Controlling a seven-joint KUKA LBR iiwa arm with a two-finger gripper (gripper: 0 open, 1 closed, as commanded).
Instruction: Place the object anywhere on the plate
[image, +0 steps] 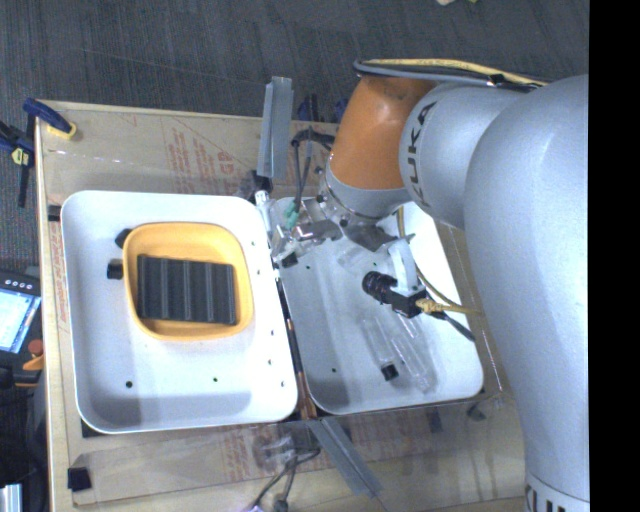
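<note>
Two bins sit side by side on the desk (150, 140); the left bin (90, 390) holds a plate (185, 240) with a ridged block (187, 289) on it; the arm (470, 150) reaches over the right bin (330, 380), where clear items (400, 350) lie.

The left bin (90, 390) is largely taken up by a yellow plate (188, 278) with a dark ribbed centre; bare floor is seen below it. The right bin (330, 370) is overhung by the arm (470, 130).
</note>
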